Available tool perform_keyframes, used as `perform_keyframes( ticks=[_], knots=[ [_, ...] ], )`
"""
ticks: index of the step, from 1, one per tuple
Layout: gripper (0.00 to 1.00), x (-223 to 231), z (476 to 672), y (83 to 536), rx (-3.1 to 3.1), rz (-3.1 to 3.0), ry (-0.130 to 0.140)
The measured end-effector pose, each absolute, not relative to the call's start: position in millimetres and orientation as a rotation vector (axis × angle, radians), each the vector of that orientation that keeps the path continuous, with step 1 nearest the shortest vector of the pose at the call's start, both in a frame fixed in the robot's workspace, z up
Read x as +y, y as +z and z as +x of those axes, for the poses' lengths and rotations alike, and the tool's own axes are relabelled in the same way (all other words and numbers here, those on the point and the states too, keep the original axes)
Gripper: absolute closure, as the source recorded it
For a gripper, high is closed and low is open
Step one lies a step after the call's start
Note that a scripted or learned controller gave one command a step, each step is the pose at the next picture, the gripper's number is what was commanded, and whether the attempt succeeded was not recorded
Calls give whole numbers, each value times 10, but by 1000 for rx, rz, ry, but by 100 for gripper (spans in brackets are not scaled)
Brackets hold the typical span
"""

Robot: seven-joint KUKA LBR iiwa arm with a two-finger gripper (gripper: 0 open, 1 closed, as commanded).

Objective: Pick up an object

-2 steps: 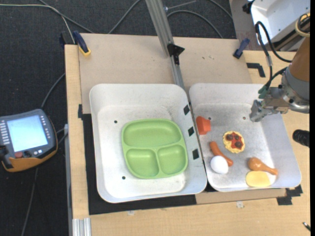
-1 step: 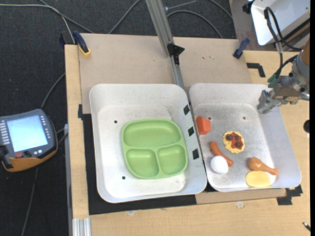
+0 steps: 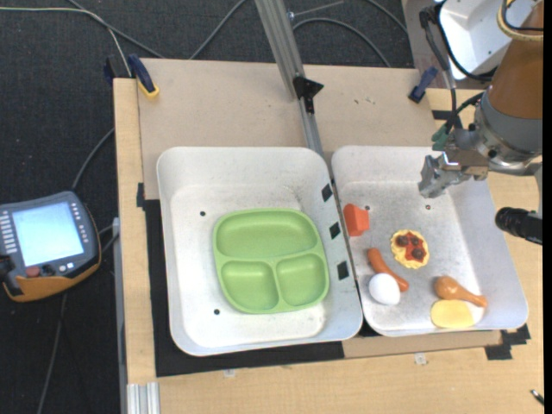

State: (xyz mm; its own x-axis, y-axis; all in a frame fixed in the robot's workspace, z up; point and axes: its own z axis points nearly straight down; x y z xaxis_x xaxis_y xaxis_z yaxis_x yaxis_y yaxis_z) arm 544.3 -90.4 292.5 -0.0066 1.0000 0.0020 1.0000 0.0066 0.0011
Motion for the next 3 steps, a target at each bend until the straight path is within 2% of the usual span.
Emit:
perform_keyframes(
  ticks=[1, 3],
  knots=[
    [100, -401, 5594, 2852, -2228, -2214, -3],
    [100, 612, 5568, 2515, -2225, -2210, 3]
  ],
)
